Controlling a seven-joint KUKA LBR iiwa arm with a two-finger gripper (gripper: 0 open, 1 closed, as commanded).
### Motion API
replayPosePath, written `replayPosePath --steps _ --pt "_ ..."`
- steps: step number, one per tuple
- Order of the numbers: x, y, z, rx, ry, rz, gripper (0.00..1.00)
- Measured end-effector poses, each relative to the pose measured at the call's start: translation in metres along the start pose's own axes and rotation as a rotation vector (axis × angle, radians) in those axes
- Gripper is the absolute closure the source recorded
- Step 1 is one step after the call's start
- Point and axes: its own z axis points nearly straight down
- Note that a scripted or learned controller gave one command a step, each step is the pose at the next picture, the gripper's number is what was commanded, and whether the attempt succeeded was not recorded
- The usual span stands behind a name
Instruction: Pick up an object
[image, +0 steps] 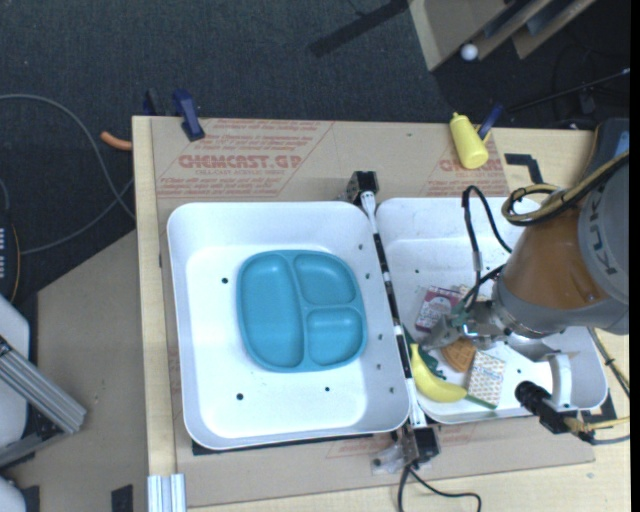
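The arm (565, 265), grey with an orange band, reaches in from the right and bends down into the right-hand bin (420, 225), where its claw (455, 330) sits low among a small heap of objects near the bin's front left corner. Whether the claw is wide, narrow or closed on anything cannot be told, since the wrist and its cables hide that part. Just below and slightly left of the claw lies a yellow banana (432, 380), curved along the bin's front edge. Just below the claw rests a round tan cookie-like piece (458, 354), and to the lower right of the claw lies a flat packet with a speckled pattern (486, 378). Just left of and slightly above the claw sits a small pink and white packet (436, 306). Well to the left of the claw, in the left-hand bin (200, 235), lies a blue divided tray (298, 308).
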Motion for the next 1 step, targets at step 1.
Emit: replayPosePath --steps 1 --pt "0.0005 0.0005 -0.0098 -0.002 0.000 0.000 1.00"
